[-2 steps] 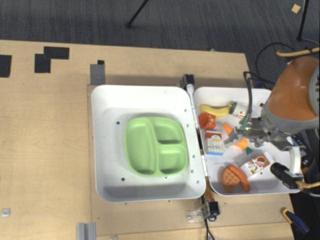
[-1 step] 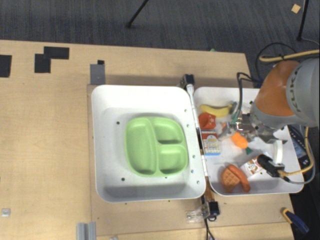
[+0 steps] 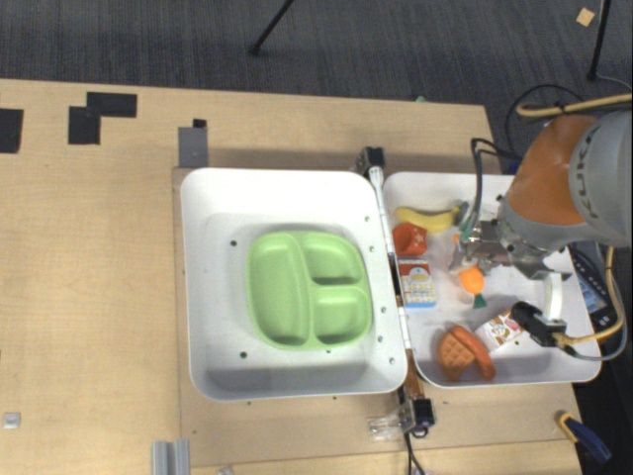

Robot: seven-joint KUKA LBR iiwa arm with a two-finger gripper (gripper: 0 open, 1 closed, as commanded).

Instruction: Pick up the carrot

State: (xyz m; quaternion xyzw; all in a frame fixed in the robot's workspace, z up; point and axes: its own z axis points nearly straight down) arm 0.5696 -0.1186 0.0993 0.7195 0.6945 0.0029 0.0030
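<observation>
The gripper (image 3: 473,257) hangs just above the carrot (image 3: 472,280) — at the right bin's (image 3: 554,369) centre, six o'clock of it — grip state untellable; apparently mid-approach, needing a straight descent.

Two shallow white plastic bins (image 3: 198,265) (image 3: 554,369); one green divided plastic tray (image 3: 309,287); one yellow banana (image 3: 423,217); one small orange carrot (image 3: 472,280); one brown waffle (image 3: 457,351); one red-and-white carton (image 3: 417,285).

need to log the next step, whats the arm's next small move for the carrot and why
Probably a short descent straight down: the gripper looks to hover just above the carrot in the right bin, and nothing shows between its fingers yet.
</observation>
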